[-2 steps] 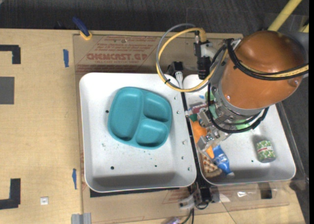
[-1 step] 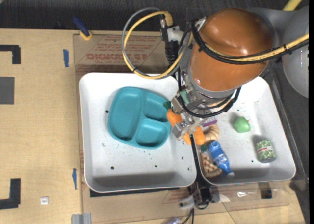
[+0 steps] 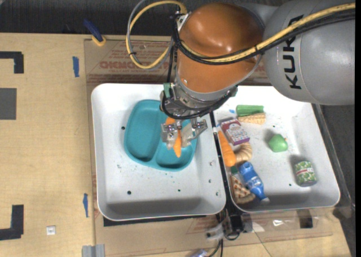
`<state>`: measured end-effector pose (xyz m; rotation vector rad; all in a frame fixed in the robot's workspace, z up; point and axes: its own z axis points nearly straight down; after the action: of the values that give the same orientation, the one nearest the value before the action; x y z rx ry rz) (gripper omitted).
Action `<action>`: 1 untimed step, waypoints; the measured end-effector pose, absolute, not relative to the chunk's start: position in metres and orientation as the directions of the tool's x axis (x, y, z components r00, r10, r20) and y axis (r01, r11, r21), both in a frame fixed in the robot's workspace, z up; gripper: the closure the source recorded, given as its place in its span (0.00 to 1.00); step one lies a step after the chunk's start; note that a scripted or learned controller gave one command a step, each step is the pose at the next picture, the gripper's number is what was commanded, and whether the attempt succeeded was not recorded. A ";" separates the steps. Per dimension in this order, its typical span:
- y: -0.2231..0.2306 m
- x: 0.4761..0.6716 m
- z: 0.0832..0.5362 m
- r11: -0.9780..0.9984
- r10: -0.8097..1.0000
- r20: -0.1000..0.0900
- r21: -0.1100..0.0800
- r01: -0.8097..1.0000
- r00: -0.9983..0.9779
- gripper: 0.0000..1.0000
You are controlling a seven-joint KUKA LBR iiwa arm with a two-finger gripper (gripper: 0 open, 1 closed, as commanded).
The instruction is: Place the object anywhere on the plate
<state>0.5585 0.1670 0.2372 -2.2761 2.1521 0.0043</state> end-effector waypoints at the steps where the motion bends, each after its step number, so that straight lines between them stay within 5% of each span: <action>1: 0.166 0.559 0.238 -0.054 -0.999 -0.008 -0.007 -0.999 0.054 0.00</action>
<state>0.5593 0.1662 0.2384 -2.2729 2.1535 0.0016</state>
